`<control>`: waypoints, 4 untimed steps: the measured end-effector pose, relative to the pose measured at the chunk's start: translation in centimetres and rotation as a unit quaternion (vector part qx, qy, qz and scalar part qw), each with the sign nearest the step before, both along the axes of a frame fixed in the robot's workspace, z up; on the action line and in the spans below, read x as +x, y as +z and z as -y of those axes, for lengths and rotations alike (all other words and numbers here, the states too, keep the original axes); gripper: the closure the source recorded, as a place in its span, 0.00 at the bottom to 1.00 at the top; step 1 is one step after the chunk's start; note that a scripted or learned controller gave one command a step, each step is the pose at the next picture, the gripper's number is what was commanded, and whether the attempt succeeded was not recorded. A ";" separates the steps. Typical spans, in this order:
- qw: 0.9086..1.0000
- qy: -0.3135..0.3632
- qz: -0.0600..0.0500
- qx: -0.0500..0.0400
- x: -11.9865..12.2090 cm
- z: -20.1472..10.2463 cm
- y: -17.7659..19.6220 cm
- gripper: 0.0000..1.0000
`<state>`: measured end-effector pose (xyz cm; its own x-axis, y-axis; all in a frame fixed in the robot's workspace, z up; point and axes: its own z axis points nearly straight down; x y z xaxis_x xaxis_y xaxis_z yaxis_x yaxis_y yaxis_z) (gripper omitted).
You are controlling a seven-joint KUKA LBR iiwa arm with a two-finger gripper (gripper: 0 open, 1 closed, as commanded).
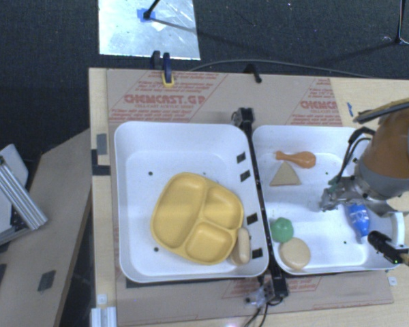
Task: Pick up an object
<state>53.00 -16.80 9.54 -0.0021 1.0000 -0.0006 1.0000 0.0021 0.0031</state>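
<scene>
Gripper [332, 199] sits at the right of the frame, low over the floor of the right bin [313, 138], at the end of the grey arm with its orange band [395, 142]. Its fingers are too small and dark to make out, so whether they are spread or closed cannot be told, and nothing is visibly held between them.

Blue object [358, 221] lies just beside the gripper, to its lower right, on the bin floor close under the wrist. Its long axis runs roughly up and down the frame with a slight lean toward the lower right; which end is which cannot be told.

Elsewhere in the right bin: an orange drumstick-shaped toy [297, 158] at upper centre, long axis across the frame with its thin end pointing left; a tan wedge [285, 176] just below it; a green ball [282, 229] and a cream round piece [294, 253] touching at the lower left corner, well apart from the gripper.

Left bin [133, 182] holds a yellow divided tray [196, 216], with a beige oblong piece [242, 245] against its lower right edge.
</scene>
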 end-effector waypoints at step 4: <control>1.000 0.003 -0.001 0.001 1.3 -5.1 14.0 1.00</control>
<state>54.27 -11.66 23.54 -0.0085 1.0000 0.0008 1.0000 0.0085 0.0018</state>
